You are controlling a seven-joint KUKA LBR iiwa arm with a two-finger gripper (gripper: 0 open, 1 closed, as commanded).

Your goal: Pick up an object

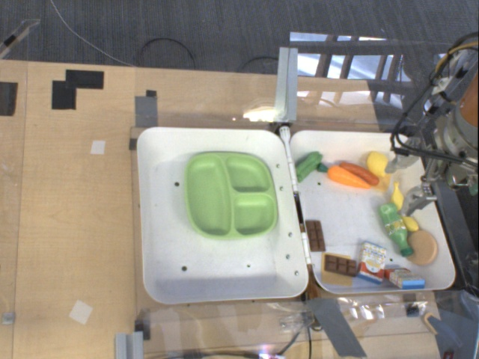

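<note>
Chocolate bar (340, 264) front; green bottle (394, 229) just beside tool (419, 198), fingers apart.

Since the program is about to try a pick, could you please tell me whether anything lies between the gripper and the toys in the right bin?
Nothing visible does. The gripper hangs over the right bin's far-right side, directly above the green bottle and yellow banana, with the carrot to its left.
</note>
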